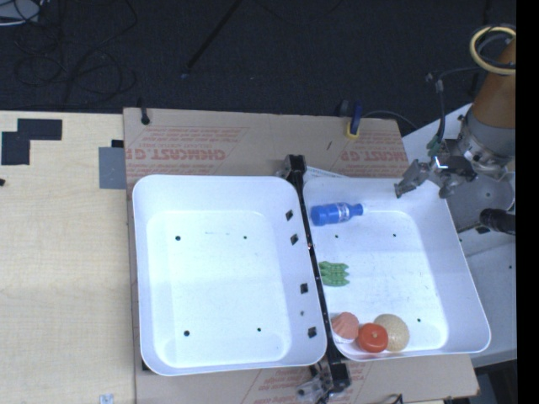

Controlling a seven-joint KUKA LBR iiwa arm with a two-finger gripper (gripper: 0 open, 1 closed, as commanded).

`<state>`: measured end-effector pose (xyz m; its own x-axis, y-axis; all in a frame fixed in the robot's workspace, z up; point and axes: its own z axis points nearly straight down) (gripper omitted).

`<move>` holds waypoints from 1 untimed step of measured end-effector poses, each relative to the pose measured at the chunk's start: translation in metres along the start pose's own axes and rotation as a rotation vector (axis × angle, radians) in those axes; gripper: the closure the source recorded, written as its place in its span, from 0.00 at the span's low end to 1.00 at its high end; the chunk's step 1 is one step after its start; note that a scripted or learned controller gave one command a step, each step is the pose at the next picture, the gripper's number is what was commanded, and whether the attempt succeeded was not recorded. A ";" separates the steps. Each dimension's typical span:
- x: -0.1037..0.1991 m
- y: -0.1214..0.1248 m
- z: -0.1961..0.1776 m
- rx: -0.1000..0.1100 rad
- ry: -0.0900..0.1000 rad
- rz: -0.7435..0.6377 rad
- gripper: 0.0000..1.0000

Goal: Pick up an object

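Above the far right corner of the right bin [472, 310], my end effector [429, 175] hangs over the counter and outside the bin. Its two fingers look spread apart, with nothing between them and nothing touching them.

Any object will do for this task, and I judge the blue bottle [336, 214] the best one. It lies on its side at the far edge of the right bin, close to the divider [307, 251] between the two bins. It is probably light, stiff plastic, but smooth and round, so it may roll or slip. I would close on the middle of its body, across the short width and not along its length.

Nearer than the bottle, also close to the divider, lies a small green thing [334, 273], perhaps soft and quite flat, harder to take. In the near corner of the right bin a pink piece [344, 324], a red round piece [372, 337] and a beige round piece [393, 331] sit touching one another, too crowded for a clean grip.
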<state>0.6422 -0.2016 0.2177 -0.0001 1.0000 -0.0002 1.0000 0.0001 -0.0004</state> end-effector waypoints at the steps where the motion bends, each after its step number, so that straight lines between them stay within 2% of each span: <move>1: -0.013 -0.079 -0.009 0.006 0.001 0.004 0.00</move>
<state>0.5637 -0.2145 0.2263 0.0036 1.0000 0.0011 1.0000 -0.0036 -0.0065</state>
